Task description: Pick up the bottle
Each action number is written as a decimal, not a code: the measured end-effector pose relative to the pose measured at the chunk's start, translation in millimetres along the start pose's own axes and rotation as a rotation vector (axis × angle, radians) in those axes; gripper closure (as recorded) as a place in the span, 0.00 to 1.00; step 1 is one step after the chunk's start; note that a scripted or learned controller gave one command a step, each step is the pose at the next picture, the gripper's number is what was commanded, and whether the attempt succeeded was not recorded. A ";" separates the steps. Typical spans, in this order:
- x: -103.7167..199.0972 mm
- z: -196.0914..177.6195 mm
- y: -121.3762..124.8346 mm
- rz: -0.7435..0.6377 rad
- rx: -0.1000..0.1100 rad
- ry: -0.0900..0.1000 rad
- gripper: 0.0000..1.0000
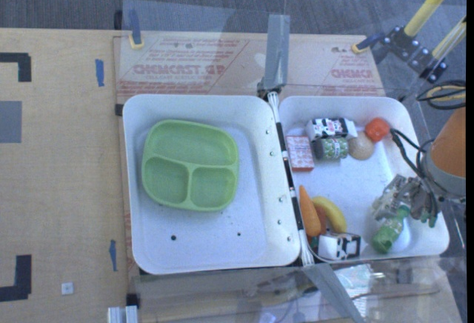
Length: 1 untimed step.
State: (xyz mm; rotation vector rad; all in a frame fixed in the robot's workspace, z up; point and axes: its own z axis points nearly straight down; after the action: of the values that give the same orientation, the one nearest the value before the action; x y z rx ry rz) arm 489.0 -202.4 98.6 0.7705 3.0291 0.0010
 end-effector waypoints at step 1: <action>-1.8 -10.6 0.5 0.003 -0.002 -0.006 1.00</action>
State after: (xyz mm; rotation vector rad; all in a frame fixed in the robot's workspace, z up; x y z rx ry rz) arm 490.6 -202.8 109.3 0.7727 3.0216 0.0021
